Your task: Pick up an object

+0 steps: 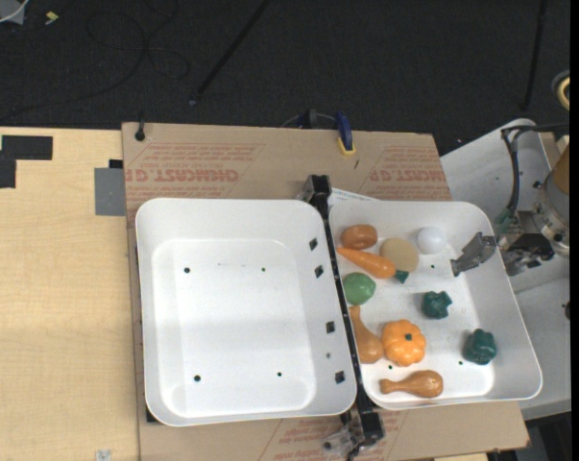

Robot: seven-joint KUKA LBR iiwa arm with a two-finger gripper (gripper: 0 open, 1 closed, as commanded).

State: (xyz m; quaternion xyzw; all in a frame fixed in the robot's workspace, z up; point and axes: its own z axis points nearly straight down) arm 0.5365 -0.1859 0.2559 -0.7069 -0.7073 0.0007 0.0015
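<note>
The gripper (473,254) hangs over the right bin's (519,373) upper right side; whether it is apart or together cannot be told. The white ball (430,239) lies just left of it, near the other toy foods.

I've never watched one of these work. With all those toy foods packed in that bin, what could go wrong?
The carrot lies against the beige round piece and the green one, so a grab there might catch two or nudge them apart. The end effector sits near the right bin's rim and might clip it descending.
</note>
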